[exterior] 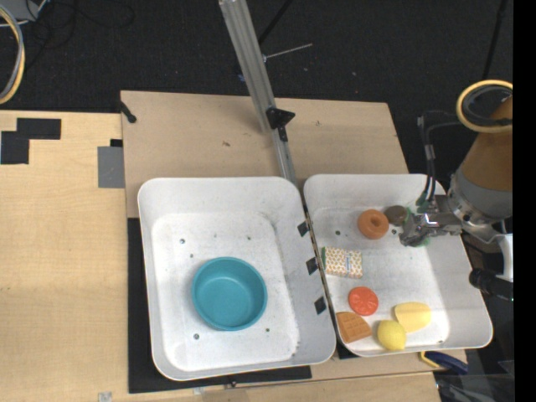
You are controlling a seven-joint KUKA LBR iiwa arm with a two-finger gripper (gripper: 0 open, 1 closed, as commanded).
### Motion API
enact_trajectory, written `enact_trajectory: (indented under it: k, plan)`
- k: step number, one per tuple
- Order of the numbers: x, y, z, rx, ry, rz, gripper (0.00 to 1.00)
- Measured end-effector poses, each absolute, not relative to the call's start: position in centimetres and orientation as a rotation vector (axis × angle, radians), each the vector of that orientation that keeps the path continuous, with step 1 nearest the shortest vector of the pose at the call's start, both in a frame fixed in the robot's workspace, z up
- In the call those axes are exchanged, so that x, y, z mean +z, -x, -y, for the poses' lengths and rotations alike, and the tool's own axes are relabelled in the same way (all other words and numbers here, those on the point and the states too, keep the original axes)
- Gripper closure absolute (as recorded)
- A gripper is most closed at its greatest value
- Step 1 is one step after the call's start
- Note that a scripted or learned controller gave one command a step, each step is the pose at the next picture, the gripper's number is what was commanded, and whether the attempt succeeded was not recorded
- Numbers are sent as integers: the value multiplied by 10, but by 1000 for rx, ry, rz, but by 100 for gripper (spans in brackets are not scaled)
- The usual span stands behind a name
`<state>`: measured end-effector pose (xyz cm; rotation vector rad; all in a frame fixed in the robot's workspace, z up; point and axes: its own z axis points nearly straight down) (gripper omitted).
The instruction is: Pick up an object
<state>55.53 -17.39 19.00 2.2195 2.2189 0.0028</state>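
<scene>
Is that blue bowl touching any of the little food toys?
Apart. The camera view shows the blue bowl alone in the left bin, while the orange donut and the other toys lie in the right bin.

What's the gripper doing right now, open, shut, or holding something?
Gripper: low in the right white bin, just right of the round orange-brown doughnut-shaped toy; open or shut cannot be told, and nothing is seen held in it.
</scene>
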Motion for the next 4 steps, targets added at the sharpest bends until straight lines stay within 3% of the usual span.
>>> enact_trajectory:
  k: [1,4]
  plan:
    - [233,-556,179,2,-2220,-2219,100]
    - [234,-580,38,0,-2219,-2225,100]
